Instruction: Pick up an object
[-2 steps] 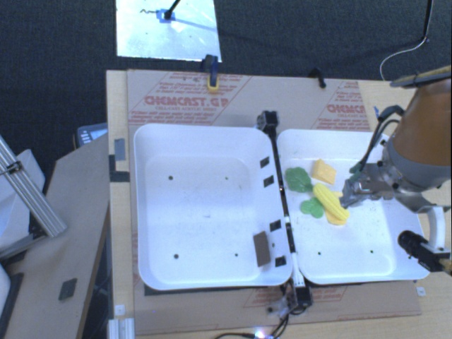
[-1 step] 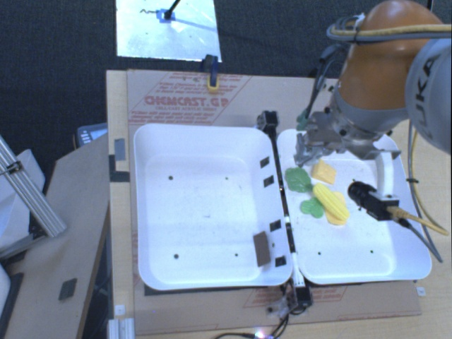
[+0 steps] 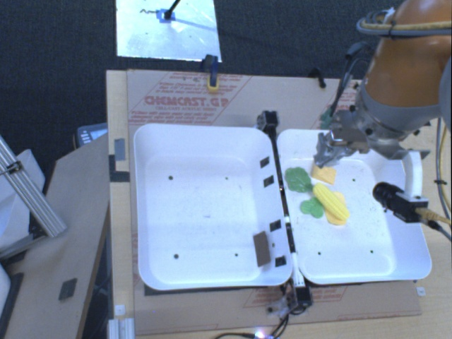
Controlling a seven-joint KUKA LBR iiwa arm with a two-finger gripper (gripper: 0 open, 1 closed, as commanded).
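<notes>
Right of centre in the frame, our gripper (image 3: 327, 154) hovers just above a yellow wedge (image 3: 324, 174) in the right bin (image 3: 406, 260); we cannot tell its opening. Nothing is lifted; the grasp remains undone.

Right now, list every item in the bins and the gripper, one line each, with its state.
gripper: low over the right bin's far part, right at the yellow block; grasp unclear.
yellow block: lying in the right bin, at the gripper tip.
corn cob: lying on the bin floor, diagonal.
large green piece: lying flat near the divider.
small green piece: lying flat, beside the corn cob.
brown block: lying in the left bin.
</notes>
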